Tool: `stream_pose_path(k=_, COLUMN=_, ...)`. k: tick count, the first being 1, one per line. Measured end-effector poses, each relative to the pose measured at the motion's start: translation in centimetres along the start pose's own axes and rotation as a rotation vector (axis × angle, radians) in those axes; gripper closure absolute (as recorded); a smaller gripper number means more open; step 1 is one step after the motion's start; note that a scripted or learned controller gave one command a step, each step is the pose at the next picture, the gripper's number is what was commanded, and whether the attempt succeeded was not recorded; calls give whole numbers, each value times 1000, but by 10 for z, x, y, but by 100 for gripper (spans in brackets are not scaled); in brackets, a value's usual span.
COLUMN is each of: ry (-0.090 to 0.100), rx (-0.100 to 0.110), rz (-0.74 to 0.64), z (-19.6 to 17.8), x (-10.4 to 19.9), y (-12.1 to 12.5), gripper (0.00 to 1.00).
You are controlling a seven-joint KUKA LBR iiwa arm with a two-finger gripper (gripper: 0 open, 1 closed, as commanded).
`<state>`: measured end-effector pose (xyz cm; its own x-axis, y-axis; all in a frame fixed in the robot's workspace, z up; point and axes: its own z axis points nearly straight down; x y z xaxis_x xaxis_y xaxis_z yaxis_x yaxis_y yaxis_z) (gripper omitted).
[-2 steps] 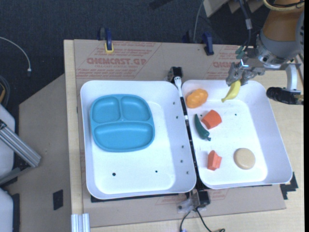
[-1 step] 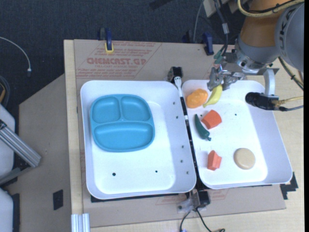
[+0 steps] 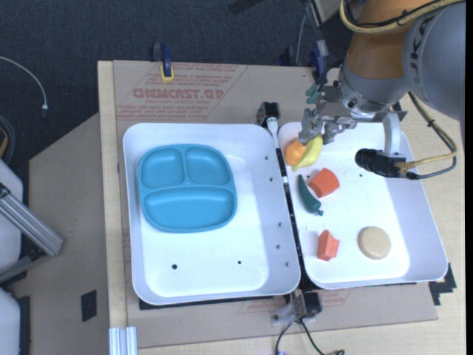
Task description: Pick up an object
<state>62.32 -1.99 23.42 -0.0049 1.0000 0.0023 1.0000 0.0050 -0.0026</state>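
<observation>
Camera view
Gripper (image 3: 319, 130): fingers pointed down at the right bin's (image 3: 414, 220) top-left corner, closed around a yellow-and-orange object (image 3: 304, 152).
Arm (image 3: 399, 35): reached in from the right, orange band above the wrist.
Right bin: orange block (image 3: 323, 183), teal piece (image 3: 308, 197), orange piece (image 3: 327, 245), beige disc (image 3: 374, 242).
Left bin (image 3: 251, 257): blue divided plate (image 3: 188, 188).

The grey arm (image 3: 436, 43) is reaching in from the upper right, its orange band (image 3: 388, 21) sitting just above the wrist. The wrist is angling down and to the left, carrying the tool (image 3: 316, 128) low at its end. The tool's fingers are pointing downward, their spacing unclear from here.
</observation>
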Motion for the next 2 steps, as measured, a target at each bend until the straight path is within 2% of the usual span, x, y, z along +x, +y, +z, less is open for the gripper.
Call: stream_pose_path(k=2, ry=0, rx=1, rz=-1, z=-6, x=95, y=-43, gripper=100)
